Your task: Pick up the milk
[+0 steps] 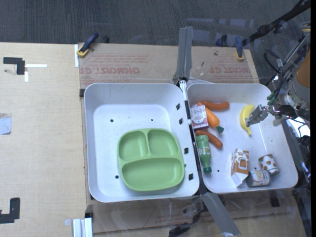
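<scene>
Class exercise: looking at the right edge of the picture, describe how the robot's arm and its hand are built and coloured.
The hand is small, metallic grey and silver. Behind it sits a pale grey wrist block, with an orange band above it. Thin black cables loop across the top right corner towards the arm.

A pale wooden bench (39, 132) fills the frame's left. On it, centre to right, lie a cardboard sheet (133, 63) and two white bins (94, 147) side by side.

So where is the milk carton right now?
The milk carton lies in the right bin, toward its near edge, just left of two small cans, with the gripper farther back.
</scene>
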`<state>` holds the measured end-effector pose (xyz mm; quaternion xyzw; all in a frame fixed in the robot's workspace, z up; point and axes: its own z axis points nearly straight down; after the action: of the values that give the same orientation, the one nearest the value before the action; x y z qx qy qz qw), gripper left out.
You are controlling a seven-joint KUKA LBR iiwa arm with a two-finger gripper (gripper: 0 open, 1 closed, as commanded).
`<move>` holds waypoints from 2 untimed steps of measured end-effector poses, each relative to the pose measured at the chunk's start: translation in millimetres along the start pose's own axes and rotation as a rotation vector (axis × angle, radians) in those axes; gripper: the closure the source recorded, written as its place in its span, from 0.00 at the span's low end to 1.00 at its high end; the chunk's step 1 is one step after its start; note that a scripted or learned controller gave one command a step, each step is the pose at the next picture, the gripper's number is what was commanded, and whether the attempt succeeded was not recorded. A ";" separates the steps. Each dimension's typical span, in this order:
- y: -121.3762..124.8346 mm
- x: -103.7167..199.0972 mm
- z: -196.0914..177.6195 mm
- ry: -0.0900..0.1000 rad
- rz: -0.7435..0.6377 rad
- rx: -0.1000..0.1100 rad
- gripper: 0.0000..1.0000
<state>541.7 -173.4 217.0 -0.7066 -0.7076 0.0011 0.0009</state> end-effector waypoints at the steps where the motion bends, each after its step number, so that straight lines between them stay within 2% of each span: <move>1: -19.0 17.7 -14.6 0.001 0.339 0.001 0.00; 2: 15.5 53.1 -25.5 -0.001 0.021 -0.002 0.00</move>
<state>557.3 -120.3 242.4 -0.7142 -0.7000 0.0008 -0.0003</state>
